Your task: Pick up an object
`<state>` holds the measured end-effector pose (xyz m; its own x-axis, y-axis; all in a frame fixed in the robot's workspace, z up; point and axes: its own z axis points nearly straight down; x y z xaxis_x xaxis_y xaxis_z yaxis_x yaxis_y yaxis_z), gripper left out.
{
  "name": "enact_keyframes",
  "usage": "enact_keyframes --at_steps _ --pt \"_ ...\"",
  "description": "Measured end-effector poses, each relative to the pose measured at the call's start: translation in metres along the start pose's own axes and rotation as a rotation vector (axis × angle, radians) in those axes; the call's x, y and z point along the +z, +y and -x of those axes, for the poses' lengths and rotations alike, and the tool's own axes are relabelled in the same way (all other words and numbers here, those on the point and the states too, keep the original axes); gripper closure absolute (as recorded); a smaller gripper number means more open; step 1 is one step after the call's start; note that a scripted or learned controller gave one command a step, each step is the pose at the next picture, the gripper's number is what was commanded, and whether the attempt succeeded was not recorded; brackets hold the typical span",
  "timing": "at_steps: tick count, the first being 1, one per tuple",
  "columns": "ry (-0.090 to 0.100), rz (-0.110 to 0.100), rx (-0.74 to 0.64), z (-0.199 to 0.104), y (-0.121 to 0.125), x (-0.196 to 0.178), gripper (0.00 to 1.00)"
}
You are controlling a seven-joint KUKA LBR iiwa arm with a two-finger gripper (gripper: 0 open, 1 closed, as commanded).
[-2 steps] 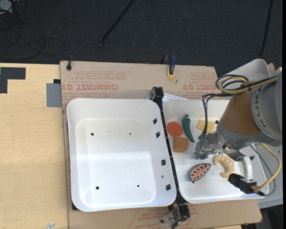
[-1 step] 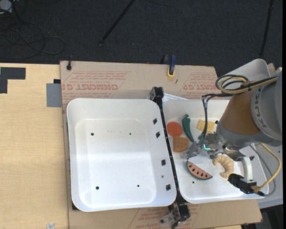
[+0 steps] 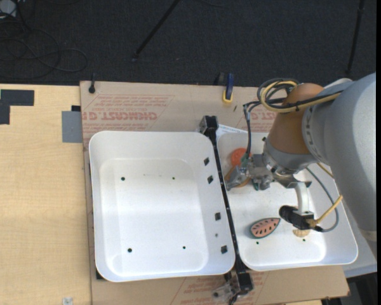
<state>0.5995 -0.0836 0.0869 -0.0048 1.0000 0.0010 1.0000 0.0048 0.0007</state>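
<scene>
Orange object [image 3: 238, 155]: sits right of the frame's centre, in the upper left corner of the right bin [image 3: 292, 254], close to the wall shared with the left bin [image 3: 152, 216].
Visible part: a small rounded orange patch; the rest is hidden behind the wrist hardware, so its full shape cannot be told.
Likely handling: judged small and light, probably smooth plastic or rubber, so it may slip or roll under a pinch; nothing suggests it is fragile.
Where to take hold: across its narrowest width, squarely from above. The nearby bin wall leaves little room on the left side, so closing along the wall looks safer than closing toward it.
Jaws: low over the bin floor just below and right of the orange object; whether they are wide, narrow or on anything cannot be told.
Second candidate: a pinkish oval object [image 3: 265, 227] with dark spots lies flat lower in the same bin, well apart from the walls. It looks thin and light, and its short axis would be the easy grip.
Arm [image 3: 343, 138]: enters from the right edge, orange band uppermost.
Desk [image 3: 32, 202]: pale wood, carrying both bins on a cardboard sheet [image 3: 133, 110].
</scene>
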Motion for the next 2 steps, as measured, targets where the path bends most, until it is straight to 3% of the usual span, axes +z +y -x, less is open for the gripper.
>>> enact_keyframes --at_steps 1,2 --pt "-0.002 0.000 0.001 0.0102 0.0462 -0.0009 0.00" --pt "-0.001 -0.003 0.005 0.0197 0.0439 -0.0005 0.00"
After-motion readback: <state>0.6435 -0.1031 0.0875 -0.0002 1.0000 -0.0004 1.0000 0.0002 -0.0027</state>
